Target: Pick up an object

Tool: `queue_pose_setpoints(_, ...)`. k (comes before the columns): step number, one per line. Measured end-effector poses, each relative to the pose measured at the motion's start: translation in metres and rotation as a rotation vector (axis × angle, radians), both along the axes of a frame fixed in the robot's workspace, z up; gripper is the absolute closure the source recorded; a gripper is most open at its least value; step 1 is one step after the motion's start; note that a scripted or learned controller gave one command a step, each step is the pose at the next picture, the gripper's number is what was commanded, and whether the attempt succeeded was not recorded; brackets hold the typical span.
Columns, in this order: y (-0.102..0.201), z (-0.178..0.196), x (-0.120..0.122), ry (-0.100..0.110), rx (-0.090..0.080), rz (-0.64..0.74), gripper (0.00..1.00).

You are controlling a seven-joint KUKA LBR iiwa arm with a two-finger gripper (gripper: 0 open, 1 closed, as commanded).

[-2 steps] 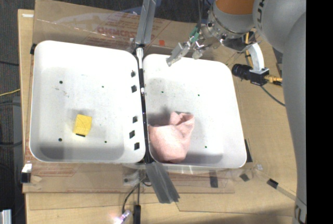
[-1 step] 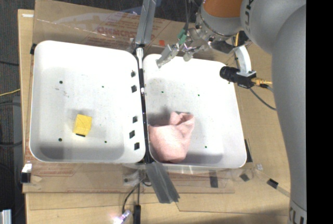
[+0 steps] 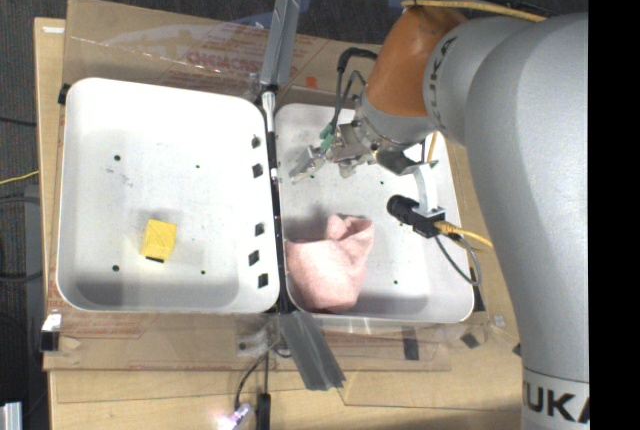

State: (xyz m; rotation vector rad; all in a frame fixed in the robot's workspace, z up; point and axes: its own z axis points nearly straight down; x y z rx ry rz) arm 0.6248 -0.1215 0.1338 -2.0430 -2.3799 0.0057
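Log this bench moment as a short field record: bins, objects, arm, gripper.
left bin: holds one yellow block, toward its near left part
right bin: holds a pink cloth, crumpled, at its near left part
arm: reaches in from the right, over the right bin
gripper: over the far part of the right bin, apart from the pink cloth
grasp: nothing seen between the fingers
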Motion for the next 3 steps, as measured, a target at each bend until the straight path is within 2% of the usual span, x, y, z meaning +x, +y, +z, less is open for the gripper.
queue_pose_setpoints(1,-0.025,0.015,-0.041,-0.004,0.000,0.072,0.00)
queue_pose_setpoints(2,-0.021,-0.043,-0.071,-0.003,0.000,0.017,0.00)
queue_pose_setpoints(3,0.000,-0.041,-0.028,-0.007,-0.003,0.029,0.00)
